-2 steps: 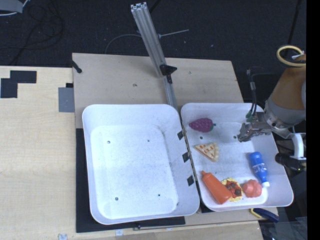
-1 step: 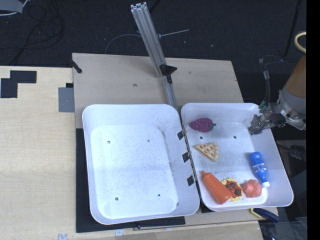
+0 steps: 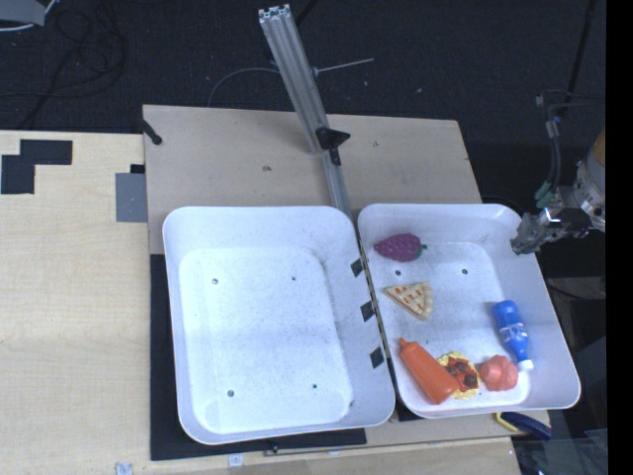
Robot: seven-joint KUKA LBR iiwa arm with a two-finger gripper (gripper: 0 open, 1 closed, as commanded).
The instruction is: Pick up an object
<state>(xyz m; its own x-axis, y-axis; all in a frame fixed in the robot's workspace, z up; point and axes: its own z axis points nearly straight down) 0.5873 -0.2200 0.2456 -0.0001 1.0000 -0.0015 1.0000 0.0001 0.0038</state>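
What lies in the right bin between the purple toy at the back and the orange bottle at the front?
In the camera view, a waffle-patterned wedge lies between the purple toy and the orange bottle.

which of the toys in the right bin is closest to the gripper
The blue bottle, lying along the right bin's right side. The gripper sits at that bin's upper right rim; the purple eggplant, waffle slice and orange bottle lie farther left.

Grey metal end effector (image 3: 527,237) w/ black cable (orange-banded wrist).
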